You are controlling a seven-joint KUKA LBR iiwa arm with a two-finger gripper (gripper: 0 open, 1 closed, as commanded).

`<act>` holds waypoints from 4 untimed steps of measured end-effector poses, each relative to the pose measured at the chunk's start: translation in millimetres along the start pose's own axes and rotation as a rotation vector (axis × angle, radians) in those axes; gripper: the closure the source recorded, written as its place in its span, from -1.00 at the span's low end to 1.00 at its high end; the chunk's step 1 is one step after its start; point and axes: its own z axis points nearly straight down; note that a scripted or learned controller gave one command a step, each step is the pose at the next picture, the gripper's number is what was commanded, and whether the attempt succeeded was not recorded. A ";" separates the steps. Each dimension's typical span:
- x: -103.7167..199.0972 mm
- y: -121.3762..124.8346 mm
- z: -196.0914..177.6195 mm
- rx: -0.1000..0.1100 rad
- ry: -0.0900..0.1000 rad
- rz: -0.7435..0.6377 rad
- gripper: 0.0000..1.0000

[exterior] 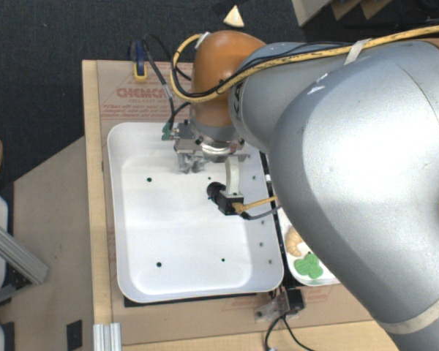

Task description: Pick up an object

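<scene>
A brown bench (102,196) stands on dark carpet (51,28). The left bin (132,269) lies bare white. The gripper (192,161) hangs over its far end. Under the grey arm (351,167), the right bin (296,278) shows a green object (308,268) beside a tan one (295,243)

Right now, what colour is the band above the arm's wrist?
Orange, in the camera view: the band sits above the wrist.
</scene>
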 end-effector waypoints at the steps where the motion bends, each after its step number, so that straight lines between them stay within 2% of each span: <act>1: -26.7 -46.2 -122.6 -0.011 0.002 0.004 1.00; 2: 42.5 -84.8 -317.0 -0.023 0.009 -0.007 1.00; 3: 44.7 -92.3 -239.2 0.002 -0.002 0.000 1.00; 4: 62.3 -71.8 -189.8 0.000 -0.002 -0.001 1.00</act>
